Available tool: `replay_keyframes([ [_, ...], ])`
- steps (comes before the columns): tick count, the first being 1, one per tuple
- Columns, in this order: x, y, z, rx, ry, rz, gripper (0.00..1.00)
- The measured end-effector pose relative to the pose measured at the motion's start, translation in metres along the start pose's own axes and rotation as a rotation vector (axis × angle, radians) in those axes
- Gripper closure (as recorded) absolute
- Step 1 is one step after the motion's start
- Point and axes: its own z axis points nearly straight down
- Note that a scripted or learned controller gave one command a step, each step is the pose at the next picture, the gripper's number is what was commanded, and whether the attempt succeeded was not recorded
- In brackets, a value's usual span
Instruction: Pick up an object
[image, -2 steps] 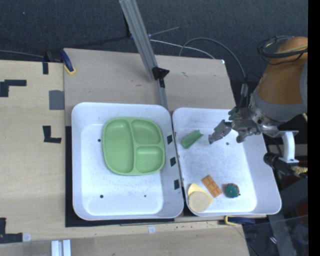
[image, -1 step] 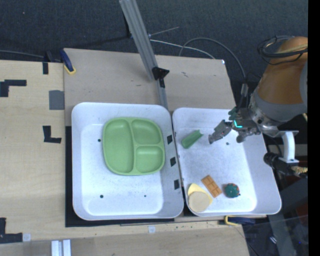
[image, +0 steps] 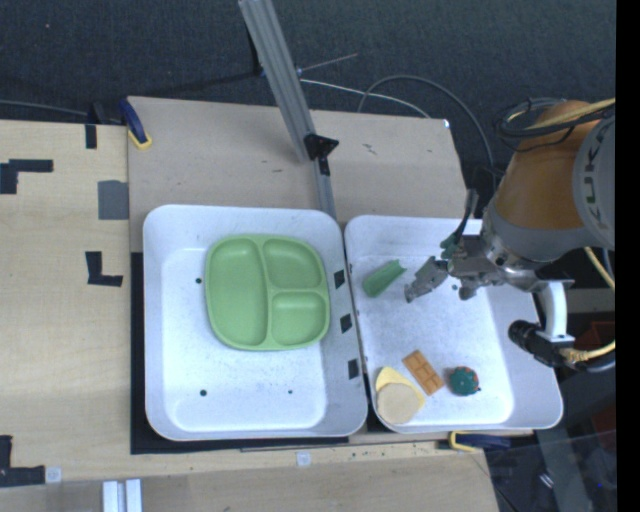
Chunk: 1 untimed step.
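Note:
The right bin (image: 520, 400) holds a green block (image: 382, 277) near its upper left. Along its front lie an orange ridged piece (image: 422, 371), a pale yellow round piece (image: 398, 400) and a small green and red ball (image: 462, 381). My gripper (image: 438, 291) hangs over the middle of this bin, just right of the green block, apart from it. Its fingers are spread open with nothing between them. The orange-banded wrist reaches in from the right.
A green divided plate (image: 268, 291) lies in the left bin (image: 170, 400). A grey metal post (image: 290, 90) slants down to the seam between the bins. Cables loop over the bench behind the right bin.

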Motion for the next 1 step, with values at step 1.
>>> replay_keyframes([
  [1,-0.0023,-0.0004,0.0644,0.003,0.001,0.000,0.00],
])
